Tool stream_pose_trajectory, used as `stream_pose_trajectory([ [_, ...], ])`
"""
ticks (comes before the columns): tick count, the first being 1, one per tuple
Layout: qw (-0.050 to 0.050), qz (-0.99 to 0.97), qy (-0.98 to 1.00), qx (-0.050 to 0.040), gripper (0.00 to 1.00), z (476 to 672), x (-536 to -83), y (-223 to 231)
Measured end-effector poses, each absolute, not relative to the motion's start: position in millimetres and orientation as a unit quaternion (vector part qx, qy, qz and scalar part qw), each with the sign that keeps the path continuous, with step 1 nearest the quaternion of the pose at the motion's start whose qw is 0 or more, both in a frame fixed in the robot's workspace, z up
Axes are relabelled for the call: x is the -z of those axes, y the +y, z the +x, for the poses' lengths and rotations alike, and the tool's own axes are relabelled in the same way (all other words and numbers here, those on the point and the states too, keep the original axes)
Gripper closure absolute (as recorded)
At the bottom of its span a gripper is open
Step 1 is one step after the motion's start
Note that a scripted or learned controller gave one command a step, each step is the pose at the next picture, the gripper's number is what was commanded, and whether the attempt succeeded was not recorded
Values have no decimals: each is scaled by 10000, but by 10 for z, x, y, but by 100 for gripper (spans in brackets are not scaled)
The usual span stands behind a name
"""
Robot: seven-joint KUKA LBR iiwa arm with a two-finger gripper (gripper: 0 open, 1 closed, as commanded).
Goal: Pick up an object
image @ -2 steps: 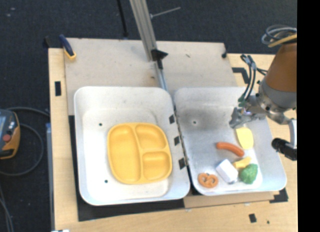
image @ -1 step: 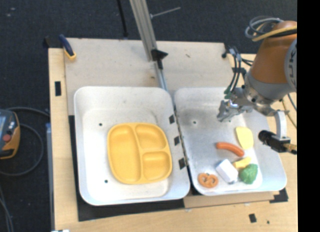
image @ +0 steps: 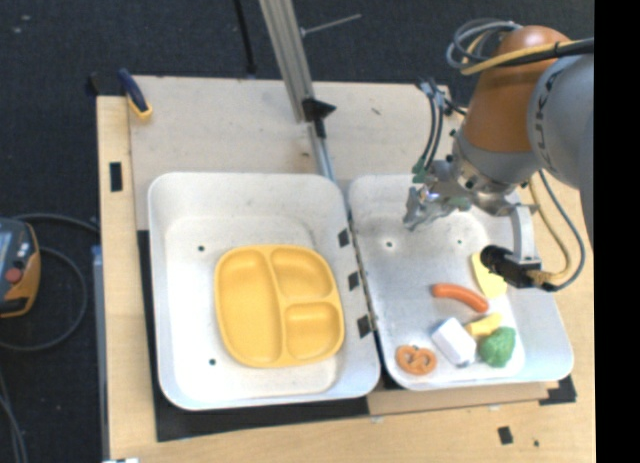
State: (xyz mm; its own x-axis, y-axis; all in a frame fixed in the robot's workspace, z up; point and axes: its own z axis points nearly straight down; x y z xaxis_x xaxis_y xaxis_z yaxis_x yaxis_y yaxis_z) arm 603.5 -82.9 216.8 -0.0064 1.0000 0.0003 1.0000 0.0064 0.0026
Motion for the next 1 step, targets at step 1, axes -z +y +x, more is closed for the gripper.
stream_pose_trajectory([
  [1,3,7043,7099,-12,100,6179,-2141,-290],
])
